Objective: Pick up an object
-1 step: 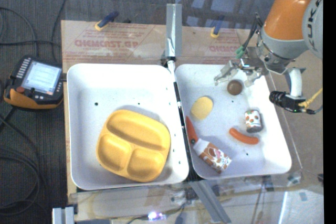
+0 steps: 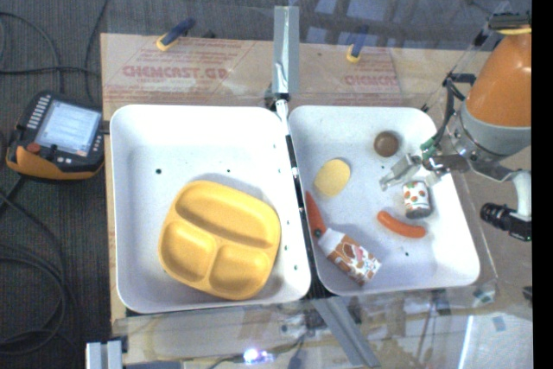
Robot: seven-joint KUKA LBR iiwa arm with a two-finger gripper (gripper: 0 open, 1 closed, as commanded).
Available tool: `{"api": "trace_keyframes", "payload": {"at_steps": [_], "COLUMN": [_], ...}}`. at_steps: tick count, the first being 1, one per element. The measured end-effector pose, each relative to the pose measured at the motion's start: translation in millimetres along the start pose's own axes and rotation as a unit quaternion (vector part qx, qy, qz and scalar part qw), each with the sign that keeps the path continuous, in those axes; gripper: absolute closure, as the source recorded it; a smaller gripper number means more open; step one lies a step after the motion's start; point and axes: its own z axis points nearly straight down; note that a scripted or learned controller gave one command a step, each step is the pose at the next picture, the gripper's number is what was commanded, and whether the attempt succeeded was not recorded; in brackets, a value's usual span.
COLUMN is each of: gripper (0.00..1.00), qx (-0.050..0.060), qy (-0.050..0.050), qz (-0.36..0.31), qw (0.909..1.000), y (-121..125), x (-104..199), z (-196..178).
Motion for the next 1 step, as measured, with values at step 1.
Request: {"api": "trace_keyframes", "payload": {"at_steps": [1], "gripper": [0.0], "qx": [-0.001], "qy": [0.001], "qz": [0.03], "qw": [0.9995], "y": [-0.7], "x": [-35.3], "z": [86.0]}}
